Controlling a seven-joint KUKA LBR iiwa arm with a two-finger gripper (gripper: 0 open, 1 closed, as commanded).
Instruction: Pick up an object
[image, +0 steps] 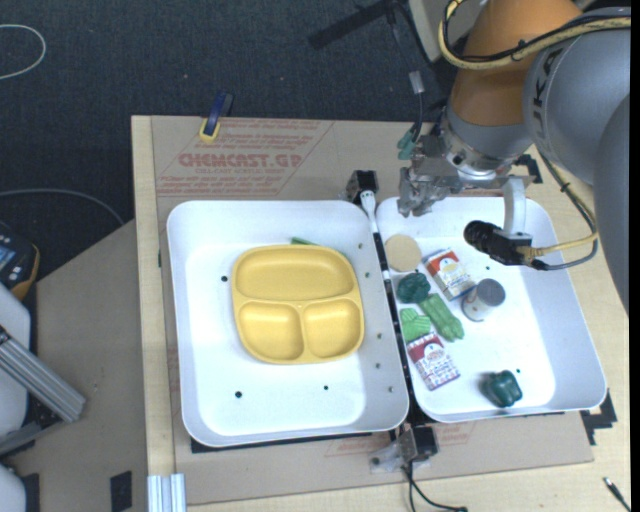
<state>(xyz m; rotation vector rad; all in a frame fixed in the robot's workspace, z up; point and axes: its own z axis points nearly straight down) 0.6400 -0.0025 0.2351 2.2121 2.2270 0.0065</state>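
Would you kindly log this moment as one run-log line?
pincer: above right bin's far-left corner | grasp: none seen | nearest: tan disc | yellow tray: left bin

Yellow divided tray (297, 315) in left bin (200, 390), blue-yellow clamp (214, 118) on cardboard sheet (250, 160)

A pale yellow three-compartment plastic tray (297, 301) sits in the white left bin (200, 300), a sliver of green showing at its far edge. In the white right bin (560, 320): a beige round disc (402, 251), a dark teal lump (412, 289), two bright green pieces (430, 318), two red-and-white printed packets (446, 273), a grey metal cylinder (486, 298) and a dark green pepper-shaped toy (501, 387). The grey arm (590, 90) carries an orange band (500, 40). Red lettering marks the tan board (250, 160).
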